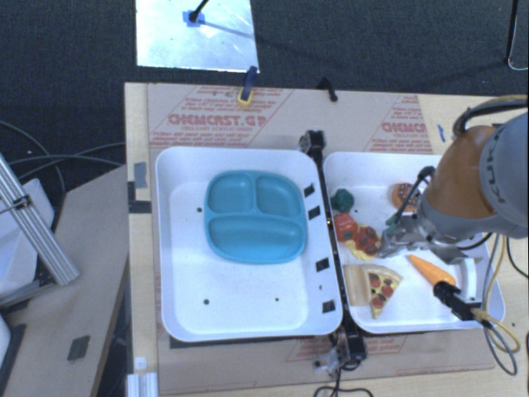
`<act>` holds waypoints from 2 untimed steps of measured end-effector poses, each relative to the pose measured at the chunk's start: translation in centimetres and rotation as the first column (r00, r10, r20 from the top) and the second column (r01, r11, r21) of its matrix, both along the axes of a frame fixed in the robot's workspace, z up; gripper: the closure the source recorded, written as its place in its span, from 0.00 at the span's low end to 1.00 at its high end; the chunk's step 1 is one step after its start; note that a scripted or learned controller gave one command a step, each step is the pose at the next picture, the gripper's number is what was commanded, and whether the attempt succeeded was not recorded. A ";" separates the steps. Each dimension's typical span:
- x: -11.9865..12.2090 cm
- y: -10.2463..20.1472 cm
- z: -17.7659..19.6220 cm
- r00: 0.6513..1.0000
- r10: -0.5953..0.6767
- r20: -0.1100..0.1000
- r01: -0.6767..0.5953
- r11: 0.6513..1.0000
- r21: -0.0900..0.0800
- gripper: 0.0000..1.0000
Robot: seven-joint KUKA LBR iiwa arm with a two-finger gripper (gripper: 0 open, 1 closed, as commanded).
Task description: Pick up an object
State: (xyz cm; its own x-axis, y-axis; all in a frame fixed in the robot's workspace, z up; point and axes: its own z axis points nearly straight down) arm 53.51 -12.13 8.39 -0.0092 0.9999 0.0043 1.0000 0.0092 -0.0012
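The arm (479,184) runs off the picture's right edge, so its upper links are cut away, and its bulk covers the right bin's (355,162) far right wall and part of that bin's floor. An orange-red round item (402,193) near the bin's back peeks out from behind the wrist; too little shows to name it. The gripper (395,240) is a dark, blurred mass low beside the red and yellow toy food (357,233), and its tips cannot be made out. The carrot-like piece (428,267) is partly overlapped by the gripper's housing. At the left edge, a metal frame (33,222) is cropped.
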 end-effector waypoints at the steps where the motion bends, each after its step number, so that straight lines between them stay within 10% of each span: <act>1: 0.0 -0.6 0.0 1.000 -0.007 0.003 0.007 1.000 -0.004 0.00; 2: 2.6 2.7 0.5 1.000 -0.002 0.005 0.002 1.000 -0.004 0.00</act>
State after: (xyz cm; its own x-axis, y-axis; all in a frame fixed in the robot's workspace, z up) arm 56.13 -9.41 8.88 -0.0071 1.0000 -0.0001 1.0000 0.0071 0.0034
